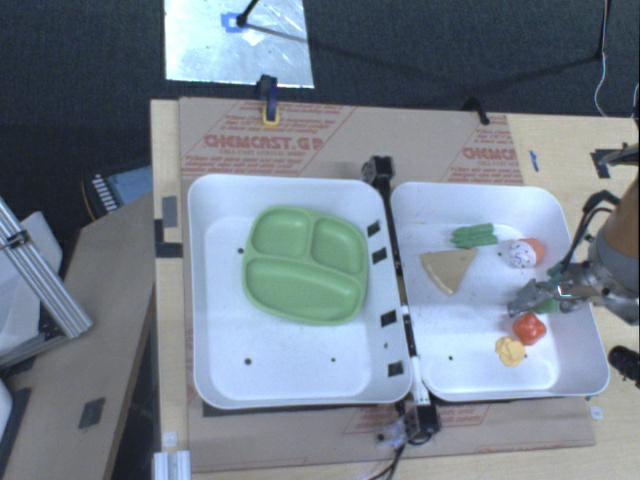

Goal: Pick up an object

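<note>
Gripper [535, 298] low in R bin [480, 380], just above red toy [529, 328].
I can't tell its opening or any hold from here. Red toy lies beside yellow piece [510, 350], near R wall.

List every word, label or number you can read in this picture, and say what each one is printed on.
"CHEMCAST GP", in red, on the brown sheet under the bins, at its upper left, behind the left bin.
The same red print repeats at the sheet's upper right, behind the right bin, slanted and only partly readable.
Smaller red lines below each print: too blurred to read.
</note>
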`<state>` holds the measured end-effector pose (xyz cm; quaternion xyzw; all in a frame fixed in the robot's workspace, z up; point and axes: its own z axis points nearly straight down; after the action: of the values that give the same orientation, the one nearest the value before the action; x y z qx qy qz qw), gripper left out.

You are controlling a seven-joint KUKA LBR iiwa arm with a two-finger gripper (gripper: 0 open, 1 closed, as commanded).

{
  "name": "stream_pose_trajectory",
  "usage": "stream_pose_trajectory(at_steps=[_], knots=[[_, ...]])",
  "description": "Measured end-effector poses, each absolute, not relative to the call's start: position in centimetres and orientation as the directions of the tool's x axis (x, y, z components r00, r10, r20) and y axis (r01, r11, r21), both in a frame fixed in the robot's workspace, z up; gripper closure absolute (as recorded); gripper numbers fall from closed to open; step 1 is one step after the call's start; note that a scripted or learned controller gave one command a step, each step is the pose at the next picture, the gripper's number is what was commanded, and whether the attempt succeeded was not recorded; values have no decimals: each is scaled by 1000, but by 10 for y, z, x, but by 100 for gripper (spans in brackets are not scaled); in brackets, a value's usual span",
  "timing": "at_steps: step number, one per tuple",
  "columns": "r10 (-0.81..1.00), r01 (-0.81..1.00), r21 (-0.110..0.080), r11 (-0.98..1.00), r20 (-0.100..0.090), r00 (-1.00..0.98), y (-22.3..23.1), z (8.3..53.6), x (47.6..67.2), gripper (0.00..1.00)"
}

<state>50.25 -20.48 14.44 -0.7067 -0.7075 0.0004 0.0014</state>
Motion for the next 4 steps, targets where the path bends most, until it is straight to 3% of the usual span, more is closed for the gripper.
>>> stream_pose_trajectory(at_steps=[1,2,4], knots=[[1000,1000,-2,1,1,-1,-199,90,494,0],[1000,1000,4,1,-1,-1,-200,104,496,100],[1000,1000,7,5,-2,-5,-196,227,500,100]])
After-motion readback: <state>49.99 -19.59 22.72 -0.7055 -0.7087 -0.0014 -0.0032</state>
